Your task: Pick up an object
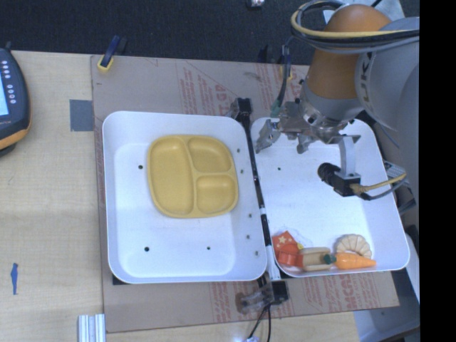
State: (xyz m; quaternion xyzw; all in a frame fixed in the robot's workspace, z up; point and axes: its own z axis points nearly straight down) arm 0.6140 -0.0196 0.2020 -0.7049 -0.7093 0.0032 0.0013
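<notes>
1. Yellow plastic plate [192,175] with three compartments lies in the left bin [121,258], in its upper part.
2. The right bin [313,205] keeps small toy foods in its lower corner: a red piece [286,243], a beige block [313,257], an orange carrot [353,262] and a pale shell-shaped pastry [354,244], all close together.
3. The hand [285,137] is above the upper part of the right bin, well apart from the foods. Its fingers stand apart and nothing is between them.
4. A grey-orange control pendant [11,98] rests on the wooden surface [50,212] at the left.
</notes>
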